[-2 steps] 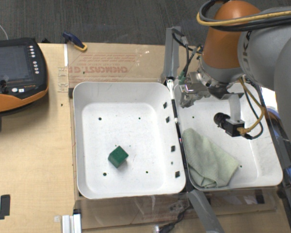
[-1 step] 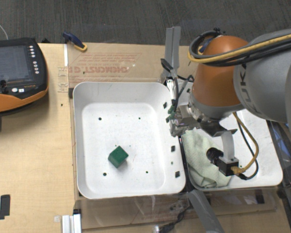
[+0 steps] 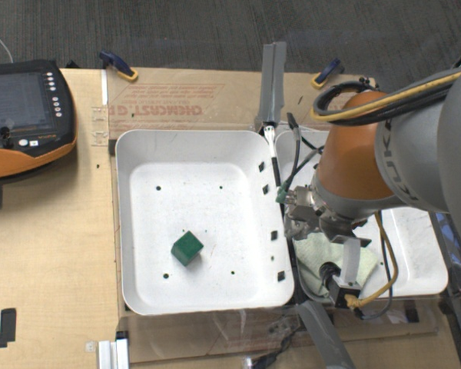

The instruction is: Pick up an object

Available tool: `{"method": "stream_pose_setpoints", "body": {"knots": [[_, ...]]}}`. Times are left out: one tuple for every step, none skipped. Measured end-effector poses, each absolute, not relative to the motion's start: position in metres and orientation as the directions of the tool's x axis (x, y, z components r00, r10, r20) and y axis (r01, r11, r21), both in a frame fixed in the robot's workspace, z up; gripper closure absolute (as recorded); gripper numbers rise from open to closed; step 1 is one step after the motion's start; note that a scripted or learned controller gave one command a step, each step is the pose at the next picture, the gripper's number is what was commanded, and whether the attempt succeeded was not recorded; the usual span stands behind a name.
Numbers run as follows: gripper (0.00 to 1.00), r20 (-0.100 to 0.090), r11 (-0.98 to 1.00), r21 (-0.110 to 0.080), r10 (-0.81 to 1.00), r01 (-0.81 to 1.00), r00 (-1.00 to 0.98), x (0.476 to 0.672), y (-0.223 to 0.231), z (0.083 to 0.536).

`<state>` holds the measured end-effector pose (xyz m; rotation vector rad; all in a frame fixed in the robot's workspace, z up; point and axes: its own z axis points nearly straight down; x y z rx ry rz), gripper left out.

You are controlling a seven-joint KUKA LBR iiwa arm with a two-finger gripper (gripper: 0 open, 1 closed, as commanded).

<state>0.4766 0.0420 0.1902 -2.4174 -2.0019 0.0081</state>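
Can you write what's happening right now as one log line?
arm: above right bin | green block: left bin | pale crumpled item: right bin, under arm

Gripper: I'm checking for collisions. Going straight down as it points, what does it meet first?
Likely the pale crumpled thing under the gripper in the right bin, though depth is unclear.

I see a pale wooden desk (image 3: 54,244) carrying two shallow white bins side by side. The left bin (image 3: 215,160) sits near the middle of my feed, and the right bin (image 3: 419,260) adjoins it on the right. A cardboard sheet (image 3: 169,106) with red print lies flat beyond the left bin. One blue and orange clamp (image 3: 119,65) grips the sheet's far left corner; a second clamp (image 3: 326,73) sits further right. A grey upright bar (image 3: 273,83) stands between the bins at their far side. A teach pendant (image 3: 23,118), dark with an orange underside, rests at the desk's left edge. Dark carpet (image 3: 177,14) lies beyond the desk.
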Motion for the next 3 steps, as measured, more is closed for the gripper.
{"method": "stream_pose_setpoints", "body": {"knots": [[1.00,-0.002,-0.019,-0.002,1.000,1.000,0.019,0.504,0.029,0.197],[1.00,-0.005,-0.400,-0.004,0.917,0.917,0.400,0.542,0.041,0.190],[1.00,-0.006,-0.650,-0.004,0.760,0.760,0.650,0.482,0.074,0.190]]}}
